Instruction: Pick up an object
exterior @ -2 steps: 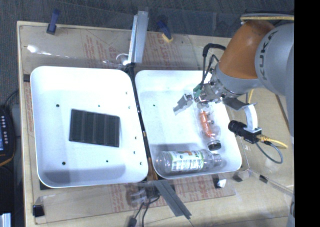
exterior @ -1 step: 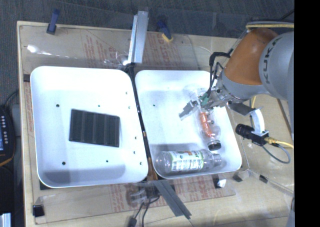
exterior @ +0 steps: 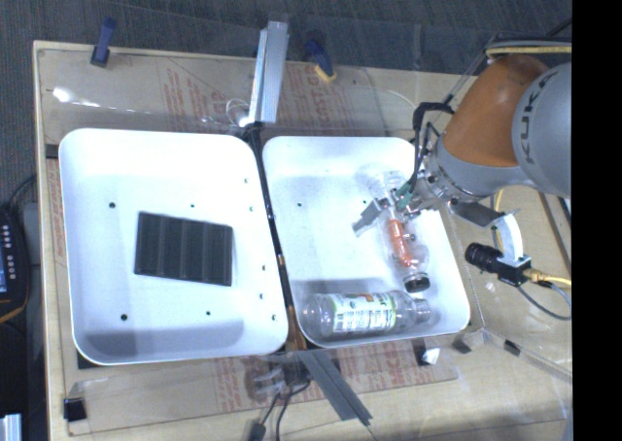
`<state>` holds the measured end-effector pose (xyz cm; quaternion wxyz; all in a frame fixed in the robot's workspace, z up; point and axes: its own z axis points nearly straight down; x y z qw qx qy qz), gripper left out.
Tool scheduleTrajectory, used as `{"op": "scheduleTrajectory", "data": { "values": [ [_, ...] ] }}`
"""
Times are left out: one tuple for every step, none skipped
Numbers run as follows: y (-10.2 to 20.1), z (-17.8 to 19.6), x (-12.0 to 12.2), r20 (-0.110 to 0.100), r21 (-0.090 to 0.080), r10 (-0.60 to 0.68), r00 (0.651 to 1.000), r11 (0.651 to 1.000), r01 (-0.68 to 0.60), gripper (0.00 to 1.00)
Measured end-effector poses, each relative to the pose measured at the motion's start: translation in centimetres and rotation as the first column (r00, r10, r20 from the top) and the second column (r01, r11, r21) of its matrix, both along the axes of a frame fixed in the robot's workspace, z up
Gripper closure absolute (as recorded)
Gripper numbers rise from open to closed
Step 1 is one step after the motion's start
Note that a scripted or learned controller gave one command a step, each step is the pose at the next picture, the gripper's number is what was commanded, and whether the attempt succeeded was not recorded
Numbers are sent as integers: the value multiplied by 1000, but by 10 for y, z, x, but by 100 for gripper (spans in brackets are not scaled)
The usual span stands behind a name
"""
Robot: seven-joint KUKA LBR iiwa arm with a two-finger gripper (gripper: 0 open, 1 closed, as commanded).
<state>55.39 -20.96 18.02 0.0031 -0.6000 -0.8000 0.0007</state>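
The gripper (exterior: 381, 211) hangs low over the right bin (exterior: 321, 167), reached in from the right under the grey arm (exterior: 505, 148) with its orange band. Its fingers (exterior: 367, 218) point down and to the left, toward the middle of the bin floor. How far apart they stand cannot be told: they are small, pale and partly lost against the white floor and the clear plastic beside them. Nothing can be seen between them.

Just right of the fingers and a little below lies a small clear bottle with orange contents (exterior: 402, 245), its dark cap (exterior: 416, 283) turned toward the bin's near wall. Whether the fingers touch it cannot be told. A crumpled clear piece (exterior: 381, 180) lies just above the fingers. Farther below, along the near wall, a larger clear bottle with a green label (exterior: 364, 314) lies on its side, well apart from the fingertips.

To the left of the fingers the bin floor is bare white as far as the ridge where the two bins meet. Beyond that ridge, in the left bin (exterior: 97, 167), a flat dark ribbed rectangle (exterior: 185, 248) lies near the middle, far from the gripper. The right wall of the right bin runs close behind the wrist.
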Motion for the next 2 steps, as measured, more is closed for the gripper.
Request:
{"op": "scheduleTrajectory", "data": {
  "values": [
    [-2, 4, 0, 4, -4, -157, 988, 988, 157, 0],
    [0, -9, 3, 2, -1, -125, 992, 992, 125, 0]
  ]
}}
